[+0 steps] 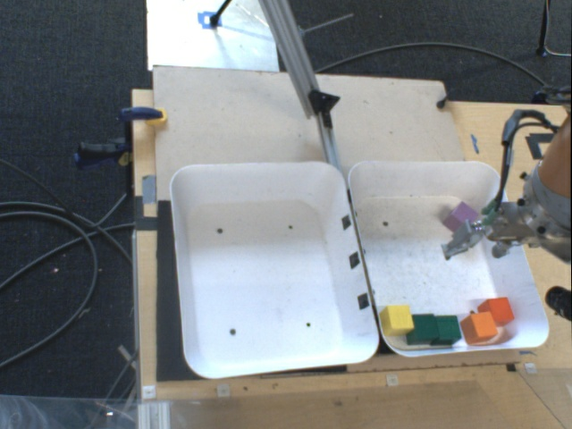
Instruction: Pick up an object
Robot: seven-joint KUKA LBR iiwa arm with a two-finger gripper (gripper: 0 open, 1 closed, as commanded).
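In the right bin [420, 186] a small purple block [463, 214] lies toward the right side. My gripper [459, 240] reaches in from the right and hangs just below and beside that block; I see no object held in it. Along the bin's front edge sit a yellow block [397, 318], a dark green block [434, 330], an orange block [481, 326] and a red-orange block [497, 310], close together.
The left bin [192, 239] stands beside the right one, sharing a middle wall. A slanted metal pole [299, 61] crosses the back of the bench. A blue and yellow clamp [134, 114] grips the bench's left edge. Cables lie on the floor at left.
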